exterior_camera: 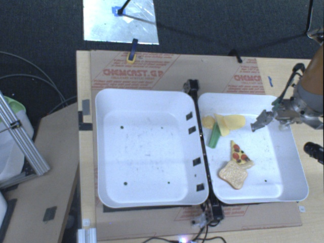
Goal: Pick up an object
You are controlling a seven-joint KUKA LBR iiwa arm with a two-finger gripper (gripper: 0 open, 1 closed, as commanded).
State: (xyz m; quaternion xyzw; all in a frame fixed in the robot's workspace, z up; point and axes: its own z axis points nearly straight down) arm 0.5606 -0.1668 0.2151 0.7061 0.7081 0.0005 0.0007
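Grey arm with its orange band comes in from the right edge; the two-finger gripper (259,121) hangs over the upper right part of the right-hand shallow white bin (288,158). Jaws point left toward the toy food. Nothing is seen between them. Whether they stand wide or narrow cannot be told at this angle.

Right bin contents:
- pale yellow flat cheese-like piece (230,121), near the bin's upper left, just left of the jaws and apart from them.
- small yellow rounded piece (208,122), beside the bin's left wall, touching or nearly touching the cheese-like piece.
- green stick-shaped piece (214,135), tilted, its upper end tucked under the yellow pieces.
- toy pizza slice with red dots (240,154), below and left of the jaws, well apart from them.
- tan toast-shaped piece (234,175), touching the pizza slice's lower end, the item farthest from the jaws.

Left-hand shallow white bin (147,151) sits flush beside the right one on the cardboard-covered counter (167,70).
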